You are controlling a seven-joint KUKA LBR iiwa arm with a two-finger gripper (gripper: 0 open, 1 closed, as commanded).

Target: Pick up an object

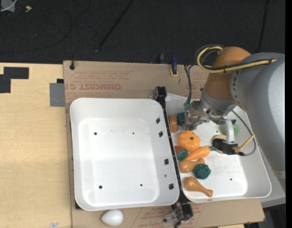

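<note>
My gripper (190, 121) reaches down into the back left part of the right bin (241, 186), just above an orange pumpkin (189, 140). In front of the pumpkin lie an orange carrot (199, 153), a tan pear-shaped piece (186, 166), a dark teal lump (201, 171) and an orange gourd (199, 186). A small orange piece (173, 123) rests against the bin's left wall beside the gripper. A green object (230, 128) is partly hidden behind the wrist. The arm's body covers the bin's right side.
The left bin (84, 127) stands beside the right one, a black divider (169, 146) between them. A white egg (112, 217) lies on the bench in front of the left bin. A black and yellow cable end (223, 145) hangs right of the pumpkin.
</note>
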